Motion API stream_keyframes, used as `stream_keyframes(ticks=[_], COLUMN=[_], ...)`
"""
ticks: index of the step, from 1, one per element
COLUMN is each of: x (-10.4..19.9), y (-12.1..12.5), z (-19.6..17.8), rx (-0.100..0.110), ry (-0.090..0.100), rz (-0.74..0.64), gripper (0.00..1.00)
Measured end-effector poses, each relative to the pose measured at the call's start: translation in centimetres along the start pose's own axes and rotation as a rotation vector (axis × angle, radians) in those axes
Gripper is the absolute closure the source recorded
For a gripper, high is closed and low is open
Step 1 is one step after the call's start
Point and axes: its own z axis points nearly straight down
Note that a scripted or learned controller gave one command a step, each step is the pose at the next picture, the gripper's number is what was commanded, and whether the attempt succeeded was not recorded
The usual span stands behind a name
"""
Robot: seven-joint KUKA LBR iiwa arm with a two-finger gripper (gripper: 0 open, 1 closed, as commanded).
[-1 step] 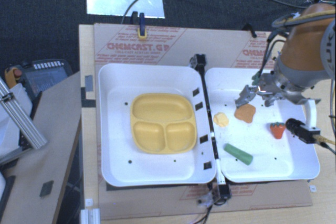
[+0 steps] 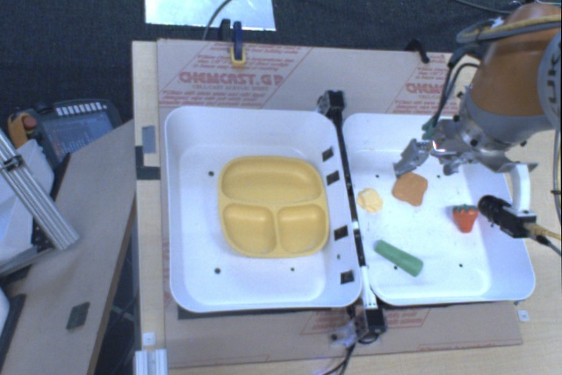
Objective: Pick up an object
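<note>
My gripper [image 2: 429, 161] hangs over the back part of the right bin [image 2: 509, 277], its fingers [image 2: 409, 159] spread open with nothing between them. Just below and in front of it lies a flat orange-brown piece [image 2: 410, 188]. A small pale yellow piece [image 2: 370, 200] rests to the left of that one, near the bin's left wall. A green stick-shaped piece [image 2: 399, 257] lies toward the front. A red-orange piece [image 2: 464, 218] sits to the right, beside a black part of the arm.
The left bin [image 2: 189, 215] holds a yellow divided plate [image 2: 272, 206]. A black divider bar [image 2: 344, 189] runs between the bins. The grey and orange arm [image 2: 514, 75] reaches in at the right. Cables cross the back of the bench.
</note>
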Motion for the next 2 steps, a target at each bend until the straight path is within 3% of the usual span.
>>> stream_keyframes(ticks=[2], x=[-0.8], y=[0.4], z=[12.0], rx=[0.003], ry=[0.0], rz=[0.002], gripper=[0.0])
